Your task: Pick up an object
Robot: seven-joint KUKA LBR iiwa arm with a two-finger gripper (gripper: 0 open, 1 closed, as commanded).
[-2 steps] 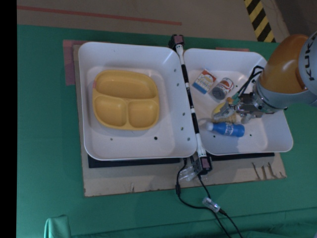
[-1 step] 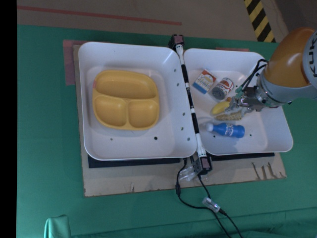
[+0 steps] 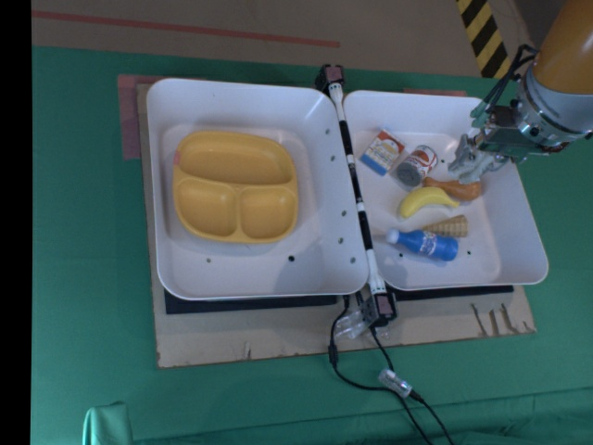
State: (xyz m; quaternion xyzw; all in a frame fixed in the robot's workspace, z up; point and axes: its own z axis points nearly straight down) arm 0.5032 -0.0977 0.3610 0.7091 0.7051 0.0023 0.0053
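Observation:
The right bin (image 3: 519,258) holds several small items: a small carton (image 3: 381,151), a can (image 3: 416,165), a yellow banana (image 3: 424,200), an orange carrot-like piece (image 3: 456,190), a waffle cone (image 3: 447,226) and a blue bottle (image 3: 424,244). My gripper (image 3: 469,161) hangs over the bin's upper right part, just above the orange piece and right of the can. Nothing shows between its fingers.
The left bin (image 3: 185,276) holds a yellow divided tray (image 3: 235,185). A hinge bar (image 3: 357,202) runs between the bins. Cables (image 3: 389,378) trail off the cardboard at the front. Green cloth surrounds the bench.

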